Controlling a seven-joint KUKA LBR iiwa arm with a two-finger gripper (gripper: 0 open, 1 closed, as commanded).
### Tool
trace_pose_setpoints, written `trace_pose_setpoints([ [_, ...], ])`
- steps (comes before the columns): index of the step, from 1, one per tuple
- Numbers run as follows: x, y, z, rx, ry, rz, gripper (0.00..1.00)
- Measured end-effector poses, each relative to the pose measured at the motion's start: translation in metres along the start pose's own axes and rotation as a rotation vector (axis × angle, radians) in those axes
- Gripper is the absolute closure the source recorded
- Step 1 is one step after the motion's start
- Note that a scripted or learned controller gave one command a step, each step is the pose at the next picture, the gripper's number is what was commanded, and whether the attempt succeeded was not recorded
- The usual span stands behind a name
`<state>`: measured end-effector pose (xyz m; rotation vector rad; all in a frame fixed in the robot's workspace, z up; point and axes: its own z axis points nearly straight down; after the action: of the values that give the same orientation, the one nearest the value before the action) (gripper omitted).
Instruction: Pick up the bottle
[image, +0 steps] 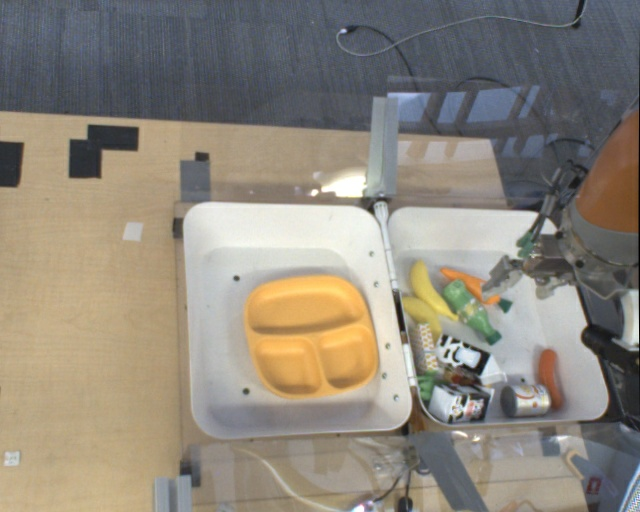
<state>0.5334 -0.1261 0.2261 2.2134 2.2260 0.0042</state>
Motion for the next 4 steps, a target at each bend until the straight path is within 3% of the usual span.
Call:
trace_pose_setpoints([
  [1,-0.072,-0.042,0.053,0.0,-0.002,-0.007,0.0],
  [2,-0.079,-0.045,-0.055,-0.005,-0.003,-0.206,0.0],
  [3,-0.079,-0.045,-0.117,-0.003,-0.002,0.191,0.0],
  [4,-0.068,-0.042,-0.006,0.001,-0.001,0.422,0.0],
])
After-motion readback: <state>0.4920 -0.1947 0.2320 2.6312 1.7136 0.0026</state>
